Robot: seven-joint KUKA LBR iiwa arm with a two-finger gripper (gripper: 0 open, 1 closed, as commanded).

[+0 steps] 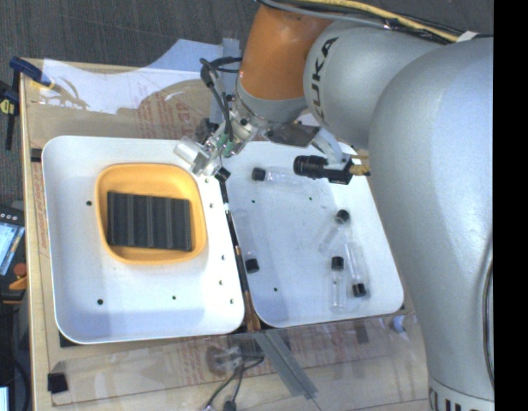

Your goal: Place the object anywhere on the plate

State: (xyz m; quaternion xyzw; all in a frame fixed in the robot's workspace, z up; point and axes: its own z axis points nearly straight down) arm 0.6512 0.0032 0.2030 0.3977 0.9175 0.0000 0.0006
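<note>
- Grey arm (pixel 400 101) looms closest; gripper (pixel 204 157) over the bins' top junction; I can't tell its grip state
- yellow plate (pixel 152 212) in left bin (pixel 75 298); clear vials (pixel 345 272) in right bin (pixel 289 306)

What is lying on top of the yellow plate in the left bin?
A dark ribbed rectangular block lies on the yellow plate, covering most of its middle. The plate's surface under the block is hidden. The gripper hovers beyond the plate's far right corner.

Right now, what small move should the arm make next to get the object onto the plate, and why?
Probably a short shift toward the view's lower left. The end effector sits over the bins' shared edge, just off the upper right corner of the yellow plate, so it isn't over the plate yet. I can't tell whether it carries anything.
</note>
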